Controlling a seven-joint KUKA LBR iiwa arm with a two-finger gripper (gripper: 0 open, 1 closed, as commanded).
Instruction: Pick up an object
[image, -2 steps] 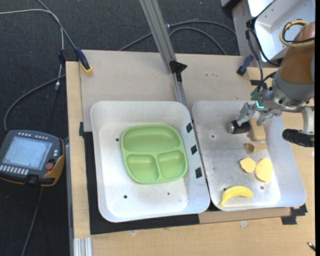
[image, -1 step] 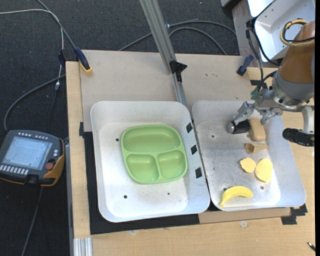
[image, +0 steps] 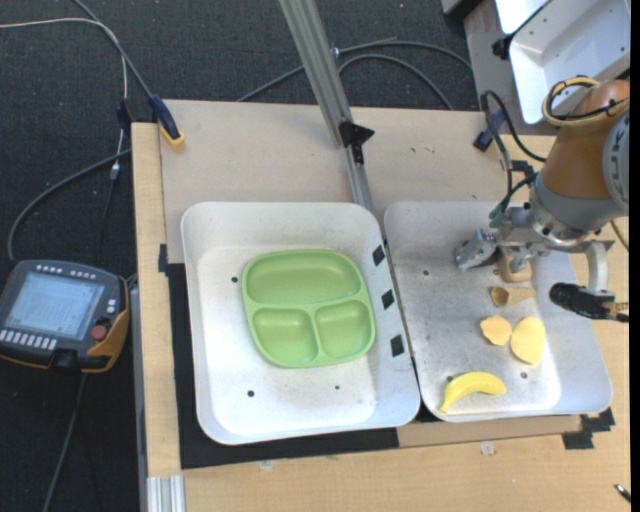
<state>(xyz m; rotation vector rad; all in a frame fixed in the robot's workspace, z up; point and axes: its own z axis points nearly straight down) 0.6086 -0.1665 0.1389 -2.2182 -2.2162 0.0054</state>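
My gripper (image: 503, 252) hangs low over the far part of the right bin (image: 440, 300), under the grey wrist with its orange band. A small tan piece (image: 517, 268) lies right at the gripper; whether it is gripped cannot be made out. Just in front of it lies another tan chunk (image: 510, 295). Nearer the front lie two yellow pieces (image: 495, 330) (image: 528, 340) side by side. A yellow banana (image: 475, 388) rests near the bin's front edge.
The left bin (image: 215, 330) holds a green divided plate (image: 305, 305). A metal post (image: 335, 95) rises between the bins at the back. A teach pendant (image: 60, 315) sits on the floor to the left.
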